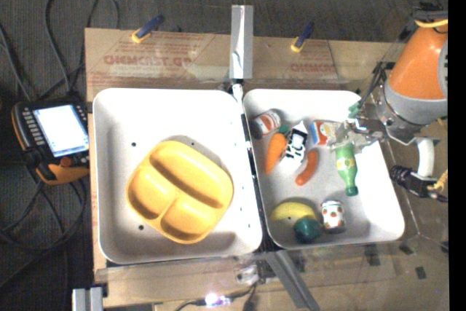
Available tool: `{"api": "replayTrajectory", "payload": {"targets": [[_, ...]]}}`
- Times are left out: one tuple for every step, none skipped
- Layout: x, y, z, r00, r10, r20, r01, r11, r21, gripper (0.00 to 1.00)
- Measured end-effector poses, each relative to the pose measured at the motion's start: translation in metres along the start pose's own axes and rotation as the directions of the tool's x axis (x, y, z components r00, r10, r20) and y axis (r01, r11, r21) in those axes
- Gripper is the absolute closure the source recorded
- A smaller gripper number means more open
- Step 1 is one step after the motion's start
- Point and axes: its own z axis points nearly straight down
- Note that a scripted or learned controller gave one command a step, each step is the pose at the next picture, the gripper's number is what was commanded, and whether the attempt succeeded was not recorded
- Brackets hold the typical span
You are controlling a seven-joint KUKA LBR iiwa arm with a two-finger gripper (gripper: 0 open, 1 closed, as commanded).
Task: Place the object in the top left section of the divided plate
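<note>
My gripper [354, 129] hangs over the right edge of the right white bin [378, 226], just above the green plastic toy bottle [346, 169], and from this view I cannot tell how my jaws stand. The bottle lies near the bin's right wall, neck toward me, and I take it for the thing to carry. I judge it light, stiff and smooth, likely to roll or slip, so I would pinch it across the thick body rather than the narrow neck. Just beside it lie a red chilli-shaped toy [307, 167], an orange carrot toy [274, 151], a small black-and-white carton [295, 143] and a small can [267, 121]; a yellow lemon toy [291, 211] sits at the bin's near edge. The yellow divided plastic plate [180, 189] waits in the middle of the left white bin [116, 120], well apart, across the bins' adjoining walls.
</note>
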Motion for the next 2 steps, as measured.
{"api": "replayTrajectory", "payload": {"targets": [[0.032, -0.062, -0.028, 0.979, -0.204, 0.0, 0.204, 0.979, 0.001, 1.0], [0.111, -0.08, 0.003, 0.91, -0.414, -0.002, 0.414, 0.91, 0.001, 1.0]]}}
